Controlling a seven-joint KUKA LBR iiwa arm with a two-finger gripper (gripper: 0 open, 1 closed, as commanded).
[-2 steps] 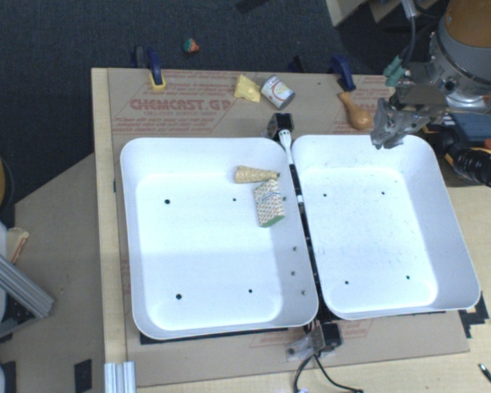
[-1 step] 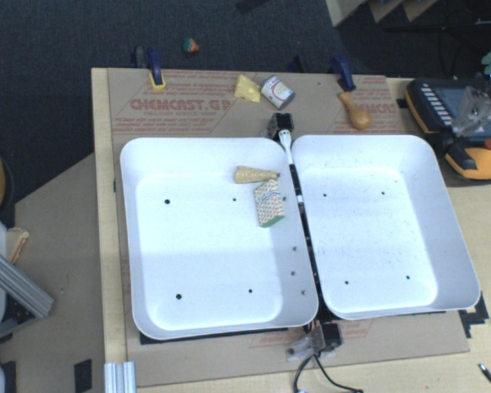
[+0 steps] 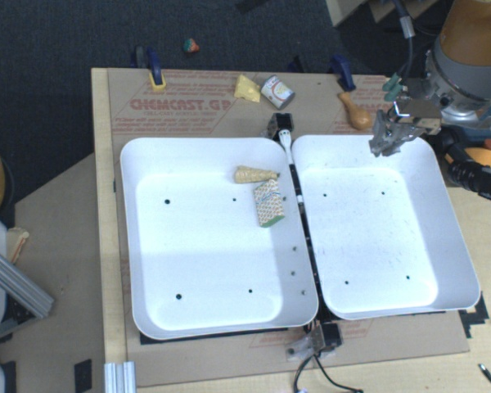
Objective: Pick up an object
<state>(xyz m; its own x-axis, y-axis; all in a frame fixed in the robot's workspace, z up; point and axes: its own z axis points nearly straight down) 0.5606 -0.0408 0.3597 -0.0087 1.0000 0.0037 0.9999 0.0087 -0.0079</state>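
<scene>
The wooden bench [image 3: 188,105] carries two shallow white bins side by side. The left bin [image 3: 196,277] holds two small things near its upper right part: a cream-coloured, cone-like piece [image 3: 254,174] lying on its side, and just below it, touching or nearly so, a patterned packet [image 3: 268,201] with a green lower edge. The right bin [image 3: 393,252] shows only its speckled white floor.

The grey arm with its orange band [image 3: 473,23] reaches in from the upper right. Its gripper [image 3: 386,140] hangs over the far rim of the right bin, with nothing seen between its fingers; whether they stand apart or together cannot be told from this angle.

On the bench beyond the bins lie a yellow wedge-shaped piece [image 3: 247,89], a small white box [image 3: 277,92] just beside it, and an orange-brown, pear-like object [image 3: 357,110] near the gripper. Blue clamps [image 3: 155,66] hold the bench's far edge.
</scene>
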